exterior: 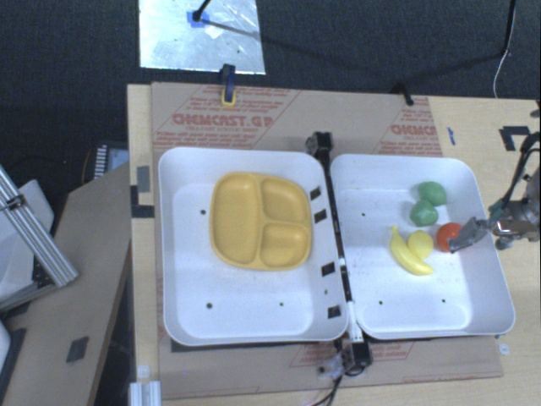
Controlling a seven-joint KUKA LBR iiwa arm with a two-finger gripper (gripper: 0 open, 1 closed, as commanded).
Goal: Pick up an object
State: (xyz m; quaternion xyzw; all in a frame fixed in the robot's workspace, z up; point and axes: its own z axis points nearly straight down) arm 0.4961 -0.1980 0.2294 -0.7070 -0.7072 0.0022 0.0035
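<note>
In the right bin (pixel 423 311) lie a yellow banana (pixel 407 256), a small yellow lemon-like piece (pixel 420 243), a red-orange round piece (pixel 446 236) and two green pieces (pixel 431 193) (pixel 423 214), clustered toward the bin's right half. My gripper (pixel 467 235) reaches in low from the right edge. Its tip lies against the right side of the red-orange piece and partly covers it. No object visibly hangs from it.
The left bin (pixel 186 303) holds a yellow divided plate (pixel 259 220). A black divider strip (pixel 331 227) with clips runs between the bins. Cardboard (pixel 254 117) underlies both bins. A foil sheet (pixel 201 22) lies at the back.
</note>
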